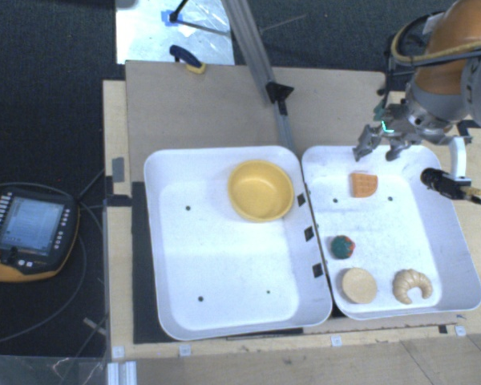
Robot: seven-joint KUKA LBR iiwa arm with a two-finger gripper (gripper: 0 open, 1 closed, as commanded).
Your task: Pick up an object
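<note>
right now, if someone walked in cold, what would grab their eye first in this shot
Probably the yellow bowl, bright against the left bin near its far right corner. Next, the arm's orange band at the upper right, with the gripper hanging open-jawed over the right bin's far edge, just above an orange wedge. Nearer the camera lie a croissant, a round biscuit and a red-green ball.

Two bins (168, 295), one bowl (260, 189), four foods (365, 184).
</note>
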